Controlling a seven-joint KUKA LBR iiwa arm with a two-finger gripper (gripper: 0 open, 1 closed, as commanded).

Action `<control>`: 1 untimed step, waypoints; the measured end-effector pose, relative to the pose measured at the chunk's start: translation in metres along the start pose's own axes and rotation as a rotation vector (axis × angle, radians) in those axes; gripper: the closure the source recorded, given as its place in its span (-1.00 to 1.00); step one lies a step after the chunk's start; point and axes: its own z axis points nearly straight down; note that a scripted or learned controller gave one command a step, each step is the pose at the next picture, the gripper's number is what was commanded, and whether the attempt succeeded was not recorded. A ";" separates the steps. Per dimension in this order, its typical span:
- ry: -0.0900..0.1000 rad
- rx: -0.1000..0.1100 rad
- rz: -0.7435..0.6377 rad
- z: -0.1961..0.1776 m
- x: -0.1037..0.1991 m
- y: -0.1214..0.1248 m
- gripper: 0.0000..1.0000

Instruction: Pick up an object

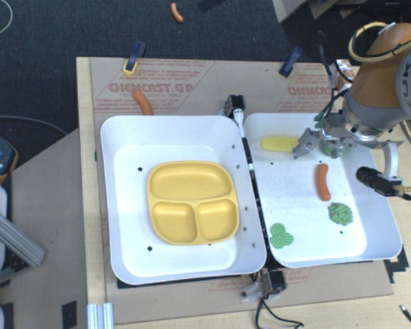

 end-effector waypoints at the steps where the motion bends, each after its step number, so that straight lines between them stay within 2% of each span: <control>1: 0.000 0.000 0.001 0.045 -0.005 -0.003 -1.00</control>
